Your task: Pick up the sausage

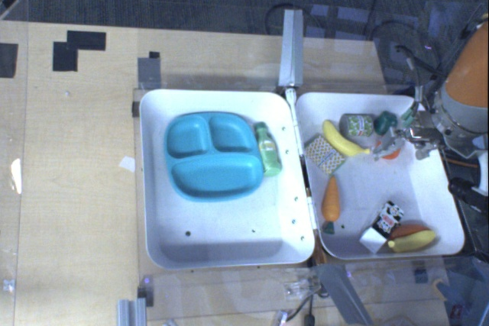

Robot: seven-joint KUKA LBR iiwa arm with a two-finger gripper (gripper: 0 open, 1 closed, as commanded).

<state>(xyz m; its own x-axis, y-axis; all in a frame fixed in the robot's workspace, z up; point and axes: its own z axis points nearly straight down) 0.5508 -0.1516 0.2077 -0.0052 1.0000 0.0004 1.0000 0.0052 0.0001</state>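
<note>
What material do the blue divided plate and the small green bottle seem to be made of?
Blue plate: probably moulded plastic, with an even matte colour and rounded compartment edges. Green bottle: likely translucent plastic, since light passes through its body; this is uncertain at such small size.

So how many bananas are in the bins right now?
2. One banana lies near the top of the right bin, beside a green can. The other sits at that bin's bottom right corner, against the sausage. More could be hidden under the arm.

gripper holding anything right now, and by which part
Cannot be told. The gripper is low over the right bin, near something small and orange-red, but its tip is too blurred to show a hold. The sausage lies apart, near the front.
</note>
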